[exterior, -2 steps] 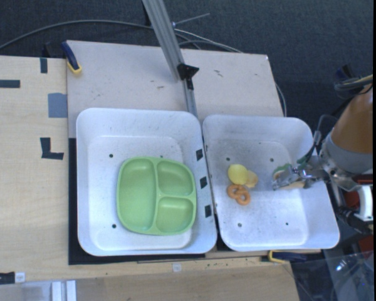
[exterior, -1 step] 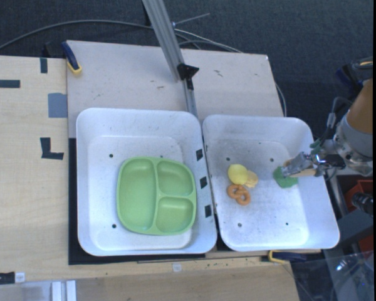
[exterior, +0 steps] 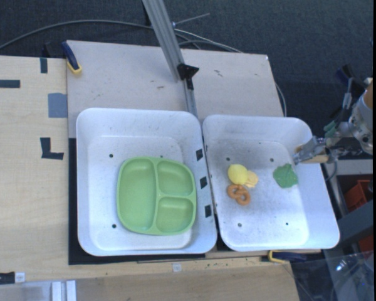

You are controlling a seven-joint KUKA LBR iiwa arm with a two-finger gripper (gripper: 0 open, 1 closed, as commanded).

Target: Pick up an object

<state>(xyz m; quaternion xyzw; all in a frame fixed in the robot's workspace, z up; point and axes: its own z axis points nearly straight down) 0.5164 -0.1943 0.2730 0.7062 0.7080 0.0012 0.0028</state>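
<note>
arm: in frm right, low | pincer (exterior: pixel 304 152): pts left

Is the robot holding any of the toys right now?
No, nothing. The gripper is by the right bin's rim, and the green toy lies below it.

One camera sat high above the worktop (exterior: pixel 144 74) and looked down at a slant. It stayed far enough back to take in both white bins whole, the left bin (exterior: pixel 91 168) and the right bin (exterior: pixel 313 199), side by side in the middle. The worktop's far edge lay toward the top, with dark floor (exterior: pixel 269 17) behind it. The arm (exterior: pixel 363 121) came in at the right side.
</note>
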